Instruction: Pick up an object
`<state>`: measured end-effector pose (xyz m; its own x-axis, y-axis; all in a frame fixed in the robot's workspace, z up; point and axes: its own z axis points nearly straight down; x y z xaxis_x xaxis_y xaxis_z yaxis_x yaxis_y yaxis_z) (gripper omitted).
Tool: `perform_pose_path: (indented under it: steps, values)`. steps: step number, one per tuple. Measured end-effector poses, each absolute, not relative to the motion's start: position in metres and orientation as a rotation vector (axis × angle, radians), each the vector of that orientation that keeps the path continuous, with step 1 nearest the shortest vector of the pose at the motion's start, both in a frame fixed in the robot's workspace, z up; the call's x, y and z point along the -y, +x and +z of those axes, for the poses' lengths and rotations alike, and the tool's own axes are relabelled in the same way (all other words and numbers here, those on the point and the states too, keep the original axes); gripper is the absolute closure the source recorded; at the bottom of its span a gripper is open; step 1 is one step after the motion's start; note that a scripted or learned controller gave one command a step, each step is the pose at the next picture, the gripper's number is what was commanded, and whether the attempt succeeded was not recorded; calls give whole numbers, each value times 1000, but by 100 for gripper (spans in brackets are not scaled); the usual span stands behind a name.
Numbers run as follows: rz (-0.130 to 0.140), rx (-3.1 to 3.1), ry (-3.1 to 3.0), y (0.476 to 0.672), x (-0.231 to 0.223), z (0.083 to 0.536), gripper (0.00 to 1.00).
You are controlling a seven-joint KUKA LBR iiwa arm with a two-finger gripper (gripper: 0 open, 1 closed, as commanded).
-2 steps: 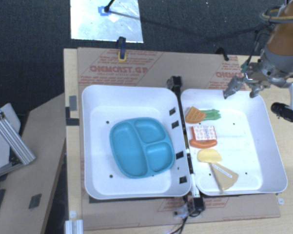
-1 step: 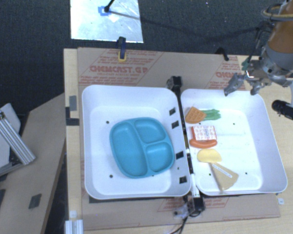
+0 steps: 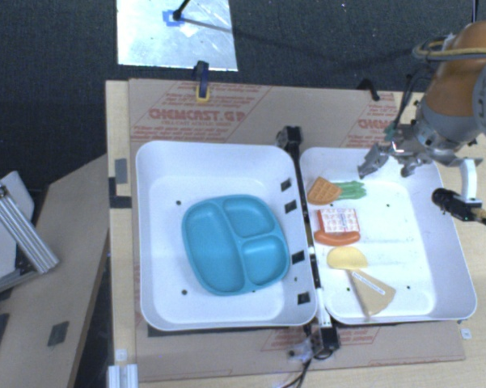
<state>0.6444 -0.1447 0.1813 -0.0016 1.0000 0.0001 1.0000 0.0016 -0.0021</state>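
Two white bins side by side, centre of frame. Left bin (image 3: 154, 217) holds a blue tray (image 3: 233, 243) w/ three compartments, lying flat about mid-bin. Right bin (image 3: 437, 249) has the small items, all bunched along its left side nr the divider: an orange waffle-like piece (image 3: 323, 191) at top, a green piece (image 3: 352, 189) just beside it on its right and touching or nearly so; below them a white card w/ red grid pattern (image 3: 339, 219) lying on an orange-red piece (image 3: 337, 237); below that a yellow piece (image 3: 347, 257); lowest, a tan wedge (image 3: 373, 292) w/ a pale strip across it, toward the bin's lower middle. Arm (image 3: 461, 79) comes in from upper right of frame, orange band showing above the wrist. Gripper (image 3: 388, 162) hovers at the upper edge of the right bin, above and right of the green piece, apart from it. Jaws are spread, two fingers splayed w/ nothing between them. No item is lifted; all lie on the bin floor. Cardboard sheet (image 3: 226, 107) under both bins; a shiny square plate (image 3: 176, 21) in upper left of frame.
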Motion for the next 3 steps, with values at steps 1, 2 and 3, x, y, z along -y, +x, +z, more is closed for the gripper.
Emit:
perform_pose_path:
  steps: [1, 2, 3]
  values:
    - [2, 2222, -2219, 635, 147, 133, 0]
    - [0, 2224, -2221, 636, 147, 83, 0]
    - [-5, 2225, -2224, 637, 147, 96, 100]
